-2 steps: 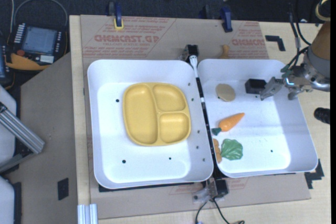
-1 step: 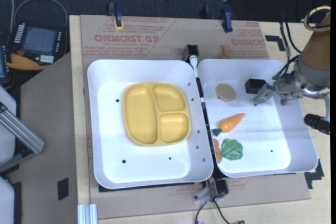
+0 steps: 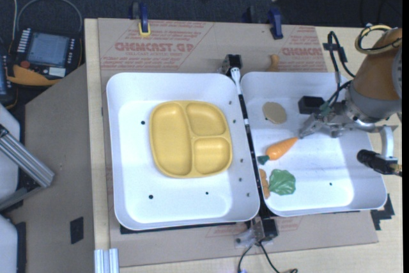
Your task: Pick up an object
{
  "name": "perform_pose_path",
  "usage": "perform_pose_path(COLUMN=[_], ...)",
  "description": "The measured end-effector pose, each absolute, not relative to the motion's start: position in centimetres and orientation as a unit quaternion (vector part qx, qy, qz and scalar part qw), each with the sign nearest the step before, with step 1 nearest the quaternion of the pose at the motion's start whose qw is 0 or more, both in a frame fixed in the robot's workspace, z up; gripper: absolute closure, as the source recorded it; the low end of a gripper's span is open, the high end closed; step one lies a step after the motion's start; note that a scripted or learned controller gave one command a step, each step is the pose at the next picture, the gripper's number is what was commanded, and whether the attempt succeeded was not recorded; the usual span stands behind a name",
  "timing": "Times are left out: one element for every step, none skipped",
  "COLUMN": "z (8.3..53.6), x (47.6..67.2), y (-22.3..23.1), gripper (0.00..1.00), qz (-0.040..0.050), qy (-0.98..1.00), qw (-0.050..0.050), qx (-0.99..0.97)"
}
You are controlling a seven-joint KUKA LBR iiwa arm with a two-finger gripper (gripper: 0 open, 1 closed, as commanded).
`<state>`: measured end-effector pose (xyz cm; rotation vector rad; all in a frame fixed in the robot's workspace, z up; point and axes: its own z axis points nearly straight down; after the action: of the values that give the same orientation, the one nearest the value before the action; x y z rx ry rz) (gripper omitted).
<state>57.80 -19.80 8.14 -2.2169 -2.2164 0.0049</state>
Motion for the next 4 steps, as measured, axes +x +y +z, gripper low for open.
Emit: perform_pose_path(z=[9.6, 14.9, 21.2, 24.3], x=[58.0, 57.2, 57.2, 57.3], y=[-19.9, -19.9, -19.4, -19.4], gripper=[1.00, 1.00, 1.00, 1.00], qz=[-0.0001, -0.0012, -0.0018, -0.0012], qy=[-0.707, -0.707, -0.708, -0.708], qw=[-0.001, -0.003, -0.004, -0.003], qx=[-0.707, -0.707, -0.707, -0.707])
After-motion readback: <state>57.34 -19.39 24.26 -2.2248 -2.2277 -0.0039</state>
